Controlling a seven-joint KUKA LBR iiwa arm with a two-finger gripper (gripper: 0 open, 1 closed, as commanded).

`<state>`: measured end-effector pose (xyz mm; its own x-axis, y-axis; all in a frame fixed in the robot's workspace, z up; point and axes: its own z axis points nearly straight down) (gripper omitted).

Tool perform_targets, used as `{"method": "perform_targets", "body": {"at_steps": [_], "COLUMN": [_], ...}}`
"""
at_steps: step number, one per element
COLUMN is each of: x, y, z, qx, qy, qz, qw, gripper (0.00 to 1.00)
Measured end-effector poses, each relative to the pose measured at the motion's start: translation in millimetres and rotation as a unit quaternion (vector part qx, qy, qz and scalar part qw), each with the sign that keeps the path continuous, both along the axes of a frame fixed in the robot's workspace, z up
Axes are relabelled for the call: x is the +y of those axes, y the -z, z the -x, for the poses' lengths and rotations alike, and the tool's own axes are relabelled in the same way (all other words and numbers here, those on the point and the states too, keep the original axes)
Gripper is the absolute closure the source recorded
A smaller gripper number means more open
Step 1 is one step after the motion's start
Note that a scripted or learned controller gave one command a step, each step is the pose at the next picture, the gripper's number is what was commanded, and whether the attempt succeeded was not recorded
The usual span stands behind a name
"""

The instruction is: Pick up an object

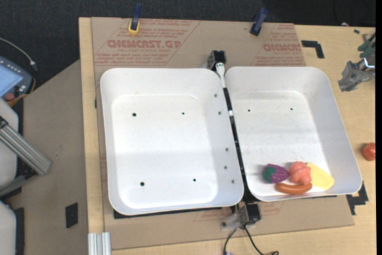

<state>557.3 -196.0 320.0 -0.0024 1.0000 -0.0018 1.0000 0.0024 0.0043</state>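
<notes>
Several small toy foods lie bunched in the near right corner of the right bin (280, 92). They are a purple grape cluster (276, 173), a red-orange lumpy piece (300, 172), a yellow piece (322, 178) and an orange sausage shape (293, 188) in front of them. A grey metal part that looks like my gripper (356, 73) pokes in at the right edge of the view, beyond the right bin's far right corner and well away from the toys. Nothing is visible in it.
The left bin (119, 146) sits beside the right one, with a black seam (230, 122) between them. Both rest on a cardboard sheet (155, 39) held by clamps (135, 21). A small orange-red blob (369, 152) shows at the right edge.
</notes>
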Motion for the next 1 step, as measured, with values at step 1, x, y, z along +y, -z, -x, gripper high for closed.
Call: {"method": "perform_targets", "body": {"at_steps": [1], "x": [-27.9], "y": [-7.4], "z": [0.0], "qx": [0.0], "qy": [0.001], "qz": [0.0003], "qw": [1.0], "gripper": [1.0]}}
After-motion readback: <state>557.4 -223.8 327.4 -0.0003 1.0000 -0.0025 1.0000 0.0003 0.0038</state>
